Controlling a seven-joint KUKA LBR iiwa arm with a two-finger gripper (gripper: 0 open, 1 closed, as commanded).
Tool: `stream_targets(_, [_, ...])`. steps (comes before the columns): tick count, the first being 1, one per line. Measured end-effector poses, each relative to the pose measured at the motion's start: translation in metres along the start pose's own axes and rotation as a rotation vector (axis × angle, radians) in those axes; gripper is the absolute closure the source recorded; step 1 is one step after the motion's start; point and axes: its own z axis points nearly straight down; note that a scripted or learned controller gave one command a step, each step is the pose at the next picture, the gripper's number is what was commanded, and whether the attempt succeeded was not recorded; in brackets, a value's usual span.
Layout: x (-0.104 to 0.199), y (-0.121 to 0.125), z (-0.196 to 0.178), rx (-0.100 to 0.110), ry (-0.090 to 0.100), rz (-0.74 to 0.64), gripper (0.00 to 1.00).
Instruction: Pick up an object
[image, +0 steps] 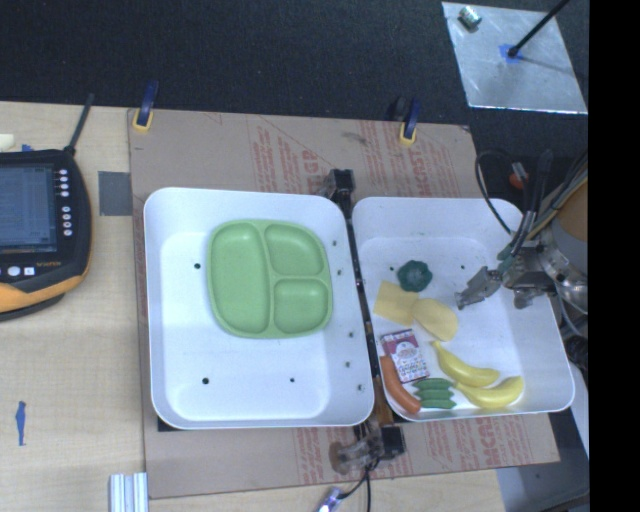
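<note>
The hand (478, 292) sits low over the right bin (455, 225), near that bin's right wall, reaching in from the right. Its two fingers point left and look close together at the tips; nothing is seen between them. Whether they are fully pressed together cannot be told from this angle.

Just left of the fingertips, slightly above them, lies a dark green round toy vegetable (413, 273), apart from the hand. Left of and a little below the hand lie two pale yellow pieces (415, 308), touching one another. Below the hand, towards the bin's near edge, lie two yellow bananas (480, 380), side by side. Further to the hand's lower left are a small red and white packet (403, 355), an orange sausage-shaped item (397, 387) and green pea pods (433, 390), grouped closely.

Well to the hand's left, the left bin (250, 400) holds a green divided plate (269, 277). Far left on the counter (70, 400) rests a control pendant (38, 230).
</note>
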Motion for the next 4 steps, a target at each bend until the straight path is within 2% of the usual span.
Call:
stream_targets(1, [0.022, 0.082, 0.076, 0.001, -0.002, -0.002, 0.00])
stream_targets(2, [0.028, 0.110, 0.120, -0.001, -0.003, -0.002, 0.00])
stream_targets(3, [0.027, 0.110, 0.110, -0.002, -0.005, -0.004, 1.00])
stream_targets(4, [0.089, 0.030, 0.020, 0.000, -0.001, -0.003, 1.00])
